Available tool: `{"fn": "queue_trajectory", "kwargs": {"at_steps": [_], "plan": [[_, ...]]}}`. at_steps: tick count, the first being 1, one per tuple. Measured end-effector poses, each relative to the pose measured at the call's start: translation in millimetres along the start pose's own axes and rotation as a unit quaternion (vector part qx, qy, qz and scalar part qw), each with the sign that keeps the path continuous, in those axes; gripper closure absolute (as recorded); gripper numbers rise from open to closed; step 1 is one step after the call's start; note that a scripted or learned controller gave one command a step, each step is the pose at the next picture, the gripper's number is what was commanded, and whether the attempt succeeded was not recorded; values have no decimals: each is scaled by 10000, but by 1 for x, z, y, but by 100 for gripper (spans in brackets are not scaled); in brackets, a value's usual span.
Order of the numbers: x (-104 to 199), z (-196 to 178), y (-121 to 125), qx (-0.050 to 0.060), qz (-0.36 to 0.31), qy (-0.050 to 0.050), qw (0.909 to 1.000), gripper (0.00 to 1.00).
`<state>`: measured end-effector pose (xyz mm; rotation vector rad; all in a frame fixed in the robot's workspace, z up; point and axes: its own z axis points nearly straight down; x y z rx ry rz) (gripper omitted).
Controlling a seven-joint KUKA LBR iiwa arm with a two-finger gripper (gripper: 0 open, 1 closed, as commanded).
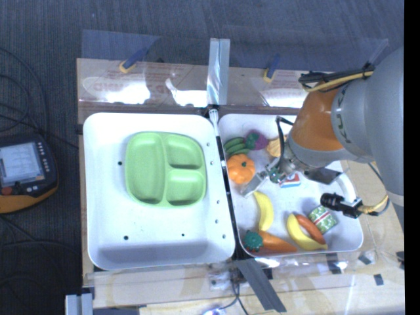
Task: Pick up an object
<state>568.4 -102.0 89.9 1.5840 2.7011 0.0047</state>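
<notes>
Two white bins side by side; left bin (105, 241) carries a glossy green divided plate (165, 168), right bin (354, 238) a crowded jumble of smooth plastic food. Gripper (279, 172) low mid-bin; claw state: cannot tell. Likeliest targets: orange pumpkin (240, 168), ribbed and round, just left; curved banana (264, 210) below. Risk: rounded slick shapes squirt sideways; close neighbours get nudged.
</notes>
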Motion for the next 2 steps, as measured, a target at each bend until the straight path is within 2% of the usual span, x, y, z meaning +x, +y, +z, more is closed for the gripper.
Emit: {"fn": "queue_trajectory", "kwargs": {"at_steps": [1, 2], "plan": [[20, -1, -65, -11, 196, -7, 9998, 0], [20, -12, -63, -27, 184, -21, 9998, 100]]}}
